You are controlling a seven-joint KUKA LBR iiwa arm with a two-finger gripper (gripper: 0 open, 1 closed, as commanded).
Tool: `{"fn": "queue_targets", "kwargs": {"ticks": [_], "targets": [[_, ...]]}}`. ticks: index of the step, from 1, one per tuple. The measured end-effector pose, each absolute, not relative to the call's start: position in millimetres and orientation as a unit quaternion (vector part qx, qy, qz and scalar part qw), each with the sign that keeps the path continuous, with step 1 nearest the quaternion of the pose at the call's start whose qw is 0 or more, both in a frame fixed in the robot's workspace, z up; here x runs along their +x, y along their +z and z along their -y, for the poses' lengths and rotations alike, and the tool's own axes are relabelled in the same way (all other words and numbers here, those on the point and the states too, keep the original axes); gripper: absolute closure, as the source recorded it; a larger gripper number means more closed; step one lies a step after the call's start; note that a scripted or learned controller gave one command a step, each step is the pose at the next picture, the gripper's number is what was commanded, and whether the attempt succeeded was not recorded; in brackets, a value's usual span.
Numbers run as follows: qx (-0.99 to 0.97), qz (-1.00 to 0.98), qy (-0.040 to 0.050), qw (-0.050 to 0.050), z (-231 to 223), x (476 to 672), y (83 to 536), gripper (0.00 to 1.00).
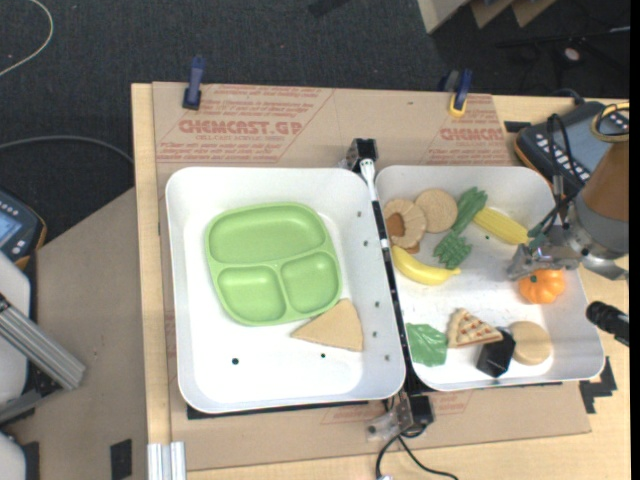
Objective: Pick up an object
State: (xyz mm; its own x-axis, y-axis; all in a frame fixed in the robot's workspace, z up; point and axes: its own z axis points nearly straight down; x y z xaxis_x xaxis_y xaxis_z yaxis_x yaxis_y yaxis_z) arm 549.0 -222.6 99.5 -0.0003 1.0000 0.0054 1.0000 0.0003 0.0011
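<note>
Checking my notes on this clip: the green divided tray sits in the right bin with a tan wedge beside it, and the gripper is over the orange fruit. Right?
Not quite. The camera view shows the green divided tray in the left bin, not the right. The tan wedge is beside it, and the gripper is over the orange fruit.

From my station, the right bin [575,368] is the crowded one: two round cookies [423,213], a green leafy piece [460,230] and two bananas [428,268] fill its upper left, while a lettuce leaf [428,343], pizza slice [467,326], black block [495,356] and tan disc [530,343] line its near edge. I see bare white floor between these groups, mid-bin. The gripper [540,260] sits just above the orange pumpkin [541,286] by the right wall. In the left bin [190,298], the green divided tray [270,263] and a tan wedge [333,328] leave open floor along the near and left sides
</note>
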Motion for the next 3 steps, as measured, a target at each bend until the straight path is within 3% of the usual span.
{"fn": "queue_targets", "kwargs": {"ticks": [1, 2, 3], "targets": [[-0.705, 0.709, -0.0063, -0.001, 219, 527.6, 96, 1.00], [-0.704, 0.710, -0.0069, 0.003, 215, 534.2, 87, 1.00], [-0.705, 0.709, -0.0020, -0.004, 222, 615.5, 86, 1.00]]}}
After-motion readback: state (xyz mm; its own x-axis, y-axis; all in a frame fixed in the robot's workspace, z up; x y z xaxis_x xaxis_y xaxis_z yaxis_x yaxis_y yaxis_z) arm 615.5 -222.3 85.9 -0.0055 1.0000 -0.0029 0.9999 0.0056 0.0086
